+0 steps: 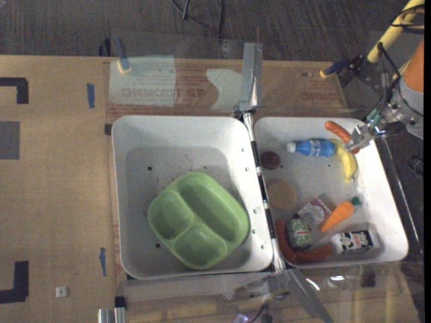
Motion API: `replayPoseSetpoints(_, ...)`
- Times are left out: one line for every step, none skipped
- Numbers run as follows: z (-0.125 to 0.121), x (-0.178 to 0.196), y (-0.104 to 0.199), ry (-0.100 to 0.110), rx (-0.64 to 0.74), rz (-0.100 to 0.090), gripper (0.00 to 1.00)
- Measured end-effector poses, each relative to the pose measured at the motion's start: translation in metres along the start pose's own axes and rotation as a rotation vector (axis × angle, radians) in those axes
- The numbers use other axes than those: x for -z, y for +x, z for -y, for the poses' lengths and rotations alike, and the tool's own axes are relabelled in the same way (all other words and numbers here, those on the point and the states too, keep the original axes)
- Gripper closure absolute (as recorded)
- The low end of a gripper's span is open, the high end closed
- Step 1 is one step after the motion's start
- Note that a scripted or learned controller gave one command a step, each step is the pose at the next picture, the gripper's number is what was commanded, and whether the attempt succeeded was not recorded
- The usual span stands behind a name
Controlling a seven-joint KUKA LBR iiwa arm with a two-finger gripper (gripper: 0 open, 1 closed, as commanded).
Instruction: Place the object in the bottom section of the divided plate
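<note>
**Pick not yet secured: gripper over right bin's far corner**

Camera view: beside the blue bottle (316, 148), on its arm side, the gripper (363, 138) hangs over the right bin (394, 207), close to the orange sausage (337, 130) and banana (347, 163). Whether its jaws are spread or pinched I cannot tell. Which item is the target is unclear; nothing is visibly held. Well away from the bottle, in the left bin (128, 173), the green divided plate (198, 219) sits with no item on it.

Judgement: centre on one item only, since bottle, sausage and banana crowd together. Lift clear of the bins' shared wall, then release low over the plate's bottom section.
</note>
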State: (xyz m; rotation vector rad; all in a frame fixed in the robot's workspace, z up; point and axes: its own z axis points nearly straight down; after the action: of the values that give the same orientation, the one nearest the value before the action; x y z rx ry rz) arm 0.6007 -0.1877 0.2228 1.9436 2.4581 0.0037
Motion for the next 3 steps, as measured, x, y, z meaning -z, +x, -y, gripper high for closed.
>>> replayPoseSetpoints(-0.04,0.014,0.05,0.003,-0.097,-0.002,1.0)
replayPoseSetpoints(-0.084,-0.027,0.153,0.008,-0.157,-0.005,1.0)
replayPoseSetpoints(-0.085,-0.016,0.154,0.005,-0.155,-0.003,1.0)
